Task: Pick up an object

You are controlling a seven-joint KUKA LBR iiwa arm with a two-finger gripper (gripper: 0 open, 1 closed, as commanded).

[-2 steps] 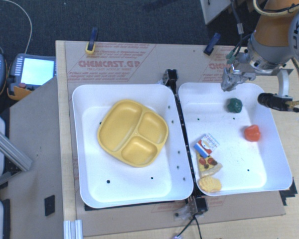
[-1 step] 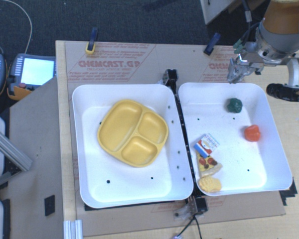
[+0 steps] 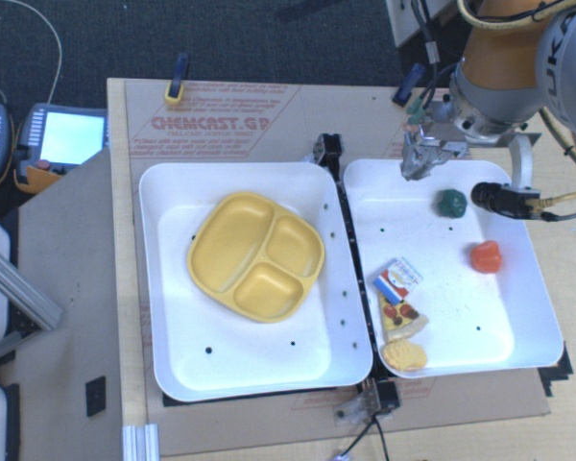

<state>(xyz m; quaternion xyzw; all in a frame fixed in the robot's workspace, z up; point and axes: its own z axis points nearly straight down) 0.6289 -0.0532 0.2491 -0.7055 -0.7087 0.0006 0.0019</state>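
**A:** Where does the gripper (image 3: 415, 166) sit, and why there?

**B:** At about twelve o'clock of the right bin (image 3: 518, 353), hanging over its far rim with nothing between the fingers. I judge it is positioned to come down on something nearby. Whether the fingers are apart or together, I cannot tell.

**A:** What could it pick?

**B:** The dark green object (image 3: 451, 203) lies nearest, at its four o'clock. A red object (image 3: 486, 256) sits toward three o'clock of the bin. At seven o'clock, crowded against the wall, are a small packet (image 3: 397, 282), a pizza slice toy (image 3: 401, 321) and a yellow cookie-like piece (image 3: 404, 355).

**A:** And the left bin (image 3: 173, 353)?

**B:** It carries a yellow divided plate (image 3: 256, 255), wide and flat, probably awkward to pinch.
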